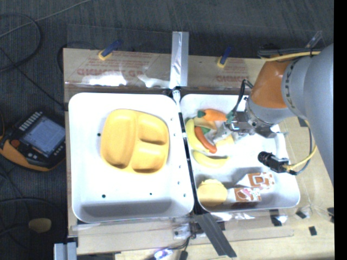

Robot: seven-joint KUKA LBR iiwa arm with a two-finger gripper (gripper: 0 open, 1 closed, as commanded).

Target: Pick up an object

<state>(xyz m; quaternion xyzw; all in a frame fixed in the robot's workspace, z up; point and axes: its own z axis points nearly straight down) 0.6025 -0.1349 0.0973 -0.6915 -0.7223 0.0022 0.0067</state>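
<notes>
The jaws [226, 130] sit low in the right bin [287, 196], just beside a toy hot dog [204, 138]; whether they are spread or pressed together I cannot tell. Around it lie a banana [209, 158], an orange piece [212, 114] and a small carton [252, 187]. The hot dog looks light, stiff, slippery plastic (likely hollow): best gripped across its narrow middle.

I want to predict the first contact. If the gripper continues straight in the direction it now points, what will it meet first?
Most likely the orange carrot-shaped toy lying among the pile of toy food in the right white bin. The gripper points left and down toward it. Depth is unclear from above, so a neighbouring yellow banana could come first.
</notes>
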